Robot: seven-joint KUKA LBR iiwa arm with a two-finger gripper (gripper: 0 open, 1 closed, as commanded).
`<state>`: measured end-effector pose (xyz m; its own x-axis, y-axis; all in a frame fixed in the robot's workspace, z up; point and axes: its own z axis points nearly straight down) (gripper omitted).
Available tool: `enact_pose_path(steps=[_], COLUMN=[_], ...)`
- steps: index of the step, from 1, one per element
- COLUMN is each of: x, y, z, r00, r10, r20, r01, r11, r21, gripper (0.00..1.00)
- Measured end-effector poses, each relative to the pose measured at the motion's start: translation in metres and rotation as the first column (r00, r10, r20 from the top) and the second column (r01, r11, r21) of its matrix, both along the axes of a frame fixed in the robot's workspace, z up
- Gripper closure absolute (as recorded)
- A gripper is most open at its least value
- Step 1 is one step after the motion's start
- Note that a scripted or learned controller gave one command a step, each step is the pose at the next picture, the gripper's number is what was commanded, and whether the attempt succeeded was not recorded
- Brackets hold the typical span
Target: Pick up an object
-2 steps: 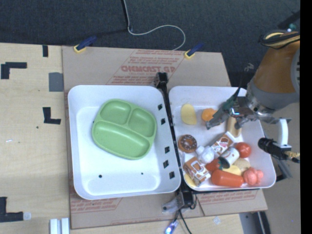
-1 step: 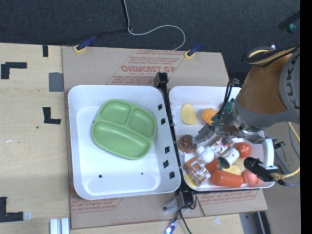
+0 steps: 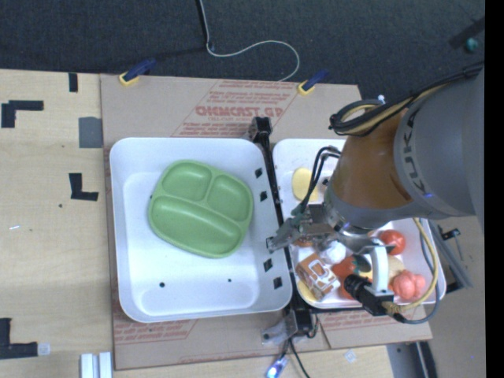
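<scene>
The right side of the frame is taken up by the KUKA arm (image 3: 425, 156), which is lowered over the right bin (image 3: 285, 152) with its orange band turned toward the camera. The left bin (image 3: 126, 211) lies at centre-left and bears a green divided plate (image 3: 202, 207), set in its upper half and well apart from the arm. In the right bin a small heap of objects is seen: a yellow piece (image 3: 304, 182) near the upper left of that bin, a brown-and-white patterned item (image 3: 315, 276) at lower left, red pieces (image 3: 392, 241) and a pinkish-orange one (image 3: 405, 283) at lower right. The gripper (image 3: 335, 250) is set low among these, just above the patterned item and a white piece; whether its jaws are apart or together cannot be told, since they are hidden by wrist and cables. The step in hand is judged to be the descent onto a candidate. Next, a closure on one item and a straight lift are called for.
</scene>
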<state>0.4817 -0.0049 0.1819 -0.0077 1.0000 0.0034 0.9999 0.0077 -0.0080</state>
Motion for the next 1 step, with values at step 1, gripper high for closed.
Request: enact_pose_path(steps=[1], x=[0.0029], y=[0.1148], z=[0.1361], r00=[1.000], r10=[0.009], r20=[0.020], r01=[-0.009], r11=[1.000], r21=[0.005], gripper=[0.00])
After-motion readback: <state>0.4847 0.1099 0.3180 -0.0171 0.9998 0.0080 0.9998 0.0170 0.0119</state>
